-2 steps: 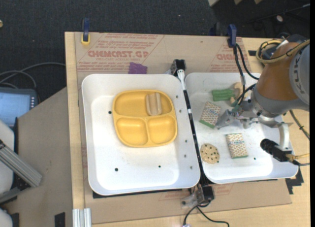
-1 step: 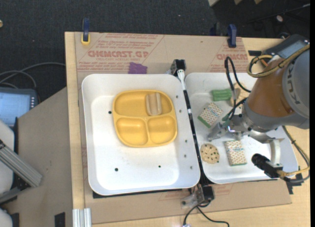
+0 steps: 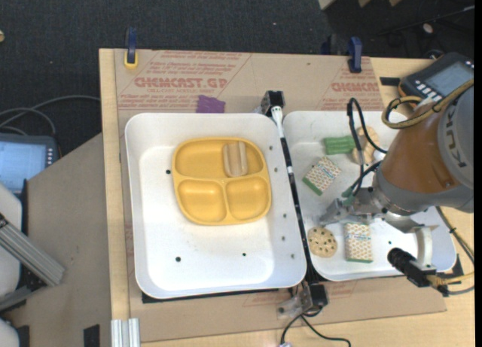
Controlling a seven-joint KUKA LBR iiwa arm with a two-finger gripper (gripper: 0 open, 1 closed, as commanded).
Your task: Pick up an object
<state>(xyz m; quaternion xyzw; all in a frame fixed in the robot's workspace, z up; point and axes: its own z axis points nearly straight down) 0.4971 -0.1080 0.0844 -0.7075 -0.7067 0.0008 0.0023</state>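
Note:
The right bin (image 3: 444,259) holds a chocolate-chip cookie (image 3: 322,241) at its front left. A patterned packet (image 3: 358,241) lies just right of the cookie, and a second patterned packet (image 3: 322,175) lies further back. A green block (image 3: 338,144) and a pale beige piece (image 3: 369,139) lie near the back wall. My gripper (image 3: 334,212) hangs low in this bin, between the two packets and just above the cookie. Nothing shows held in it.
The left bin (image 3: 151,210) bears a yellow divided plate (image 3: 203,202) with a tan wooden block (image 3: 235,159) in its back right compartment. A purple scrap (image 3: 210,104) lies on the bench behind that bin. The arm's orange band (image 3: 422,161) covers the right bin's right half.

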